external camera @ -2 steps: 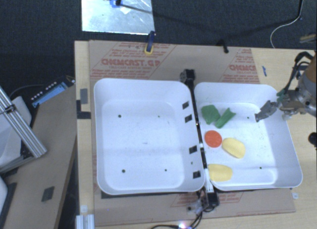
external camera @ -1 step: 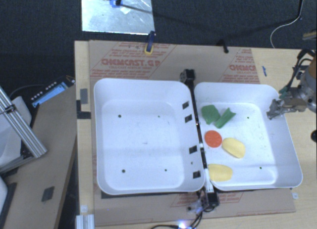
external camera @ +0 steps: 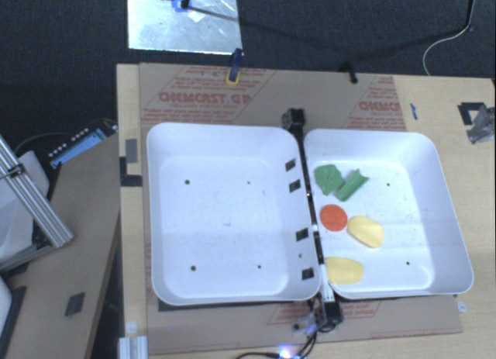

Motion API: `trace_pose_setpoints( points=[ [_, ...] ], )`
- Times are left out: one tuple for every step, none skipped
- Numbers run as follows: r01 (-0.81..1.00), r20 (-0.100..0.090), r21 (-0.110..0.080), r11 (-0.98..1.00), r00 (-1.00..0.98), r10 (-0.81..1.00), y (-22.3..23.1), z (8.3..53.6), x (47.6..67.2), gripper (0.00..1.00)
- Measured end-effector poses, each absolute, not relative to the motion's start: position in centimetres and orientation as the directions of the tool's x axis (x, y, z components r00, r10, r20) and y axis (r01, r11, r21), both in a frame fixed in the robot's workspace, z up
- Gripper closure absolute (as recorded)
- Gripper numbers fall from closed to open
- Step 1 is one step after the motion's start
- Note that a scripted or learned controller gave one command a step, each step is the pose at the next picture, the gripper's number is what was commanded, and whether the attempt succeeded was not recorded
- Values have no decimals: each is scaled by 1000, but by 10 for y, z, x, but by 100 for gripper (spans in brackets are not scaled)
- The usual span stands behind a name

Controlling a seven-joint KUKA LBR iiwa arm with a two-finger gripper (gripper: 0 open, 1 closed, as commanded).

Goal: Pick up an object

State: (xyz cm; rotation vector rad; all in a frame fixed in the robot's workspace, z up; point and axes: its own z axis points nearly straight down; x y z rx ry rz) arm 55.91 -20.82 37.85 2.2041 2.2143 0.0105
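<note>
The right bin (external camera: 434, 195) holds a green piece (external camera: 339, 180), an orange disc (external camera: 333, 218) touching a yellow lump (external camera: 366, 231), and another yellow lump (external camera: 344, 270) near the divider, beside the left bin (external camera: 225, 140).

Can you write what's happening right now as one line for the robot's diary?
phase: before pick | right bin: green pieces, red disc, two yellow pieces | all near divider

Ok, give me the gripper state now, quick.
Gripper: cannot be told whether open or closed; a grey part of it sits at the view's right edge, outside the right bin.
</note>
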Motion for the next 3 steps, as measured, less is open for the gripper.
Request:
trace_pose_setpoints(
  points=[
    [1000,-8,21,5,-5,1000,-207,546,534,100],
    [1000,4,-10,0,0,1000,-196,387,495,100],
    [1000,-3,6,7,-7,1000,-191,394,567,100]
  ],
)
